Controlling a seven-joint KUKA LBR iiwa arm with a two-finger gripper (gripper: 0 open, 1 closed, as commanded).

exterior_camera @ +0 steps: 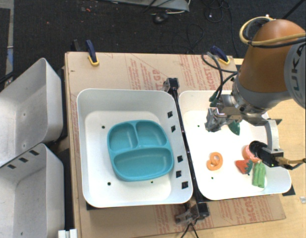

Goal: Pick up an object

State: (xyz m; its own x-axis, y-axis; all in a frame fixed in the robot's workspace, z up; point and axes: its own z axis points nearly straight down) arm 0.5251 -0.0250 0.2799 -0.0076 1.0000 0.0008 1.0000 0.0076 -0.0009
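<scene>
My gripper (220, 122) hangs over the upper middle of the right bin (197, 182), under the orange wrist band. A small dark teal object (235, 128) shows right at the gripper's right side; I cannot tell whether it is held. Lower in the same bin lies an orange ring (215, 161). To its right sit a red piece (241, 165), a salmon-coloured piece (249, 151) and a green object (259, 175), close together near the bin's right wall.
The left bin (88, 133) holds a blue divided plate (140, 149). A black bracket and cable (268, 156) reach over the right bin's right side. Two tilted white bins (24, 113) stand off the bench at the left.
</scene>
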